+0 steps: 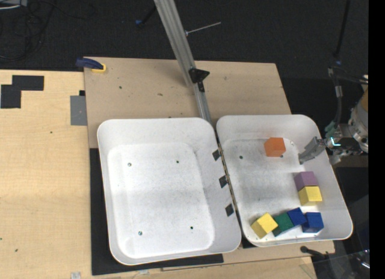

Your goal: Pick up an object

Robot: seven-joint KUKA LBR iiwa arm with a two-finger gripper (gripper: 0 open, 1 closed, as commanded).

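The right bin [258,128] holds several small blocks. An orange cube [275,147] sits near its far side. A purple cube [306,180] and a yellow cube [310,195] lie by its right wall. Along the near edge sit another yellow block [263,224], a green block [281,224] and two blue blocks [296,216] [313,222]. My gripper [310,150] hangs over the bin's right rim, to the right of the orange cube and above the purple one, with nothing seen in it.
The left bin [114,133] stands beside the right one, joined by black clips [223,181]. A slanted aluminium rail [178,37] rises behind the bins. Wooden bench surface lies to the left and behind.
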